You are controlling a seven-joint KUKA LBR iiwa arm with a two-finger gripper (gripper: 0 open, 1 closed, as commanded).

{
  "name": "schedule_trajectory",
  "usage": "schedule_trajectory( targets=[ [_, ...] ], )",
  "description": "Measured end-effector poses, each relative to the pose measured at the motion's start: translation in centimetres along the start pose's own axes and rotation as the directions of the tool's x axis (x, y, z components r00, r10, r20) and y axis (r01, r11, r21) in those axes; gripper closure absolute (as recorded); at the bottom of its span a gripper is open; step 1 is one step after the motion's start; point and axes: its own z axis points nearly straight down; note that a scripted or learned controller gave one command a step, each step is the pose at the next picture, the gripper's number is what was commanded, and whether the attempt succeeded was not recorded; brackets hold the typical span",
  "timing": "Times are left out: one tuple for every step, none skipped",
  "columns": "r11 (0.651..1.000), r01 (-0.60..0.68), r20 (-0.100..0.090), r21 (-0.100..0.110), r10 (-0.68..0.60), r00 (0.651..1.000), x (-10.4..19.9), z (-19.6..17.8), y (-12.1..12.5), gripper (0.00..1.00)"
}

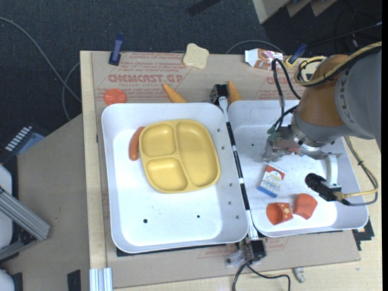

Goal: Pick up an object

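Gripper (276, 151) is hovering low over the middle of the right bin (250, 126), with the grey arm and its orange band reaching in from the right. The tip is reading as a small metallic blur against the white floor. Whether it is released or clenched cannot be told.

Small carton (272, 180), white with blue and red print, is lying on the bin floor just on the near side of the gripper. It is close to the gripper but apart from it, and is sitting slightly tilted. Two more pieces are resting closer to the front wall: a red block (279, 213) and an orange-red block (305, 205). They are just beside each other, near the carton, and farther from the gripper.

Bare floor is showing between the gripper and the right bin's left wall, and along its far side.

Left bin (170, 217) is holding a yellow divided plate (179, 155) in its far half, with a red sausage (134, 144) just beside the plate's left rim. Its near half is showing bare floor.

Beyond the bins, a bread slice (196, 56), a carrot (174, 93) and an orange disc (114, 96) are lying on the bench.
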Motion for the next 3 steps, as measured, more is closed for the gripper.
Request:
schedule_trajectory(
  targets=[
    [1.0, 0.0, 0.0, 0.0, 0.0, 1.0, 0.0, 0.0, 0.0, 0.0],
    [1.0, 0.0, 0.0, 0.002, 0.0, 1.0, 0.5, 0.2, -2.2, 0.0],
    [1.0, 0.0, -0.001, 0.002, 0.0, 1.0, -0.1, 1.0, -2.6, 0.0]
  ],
)
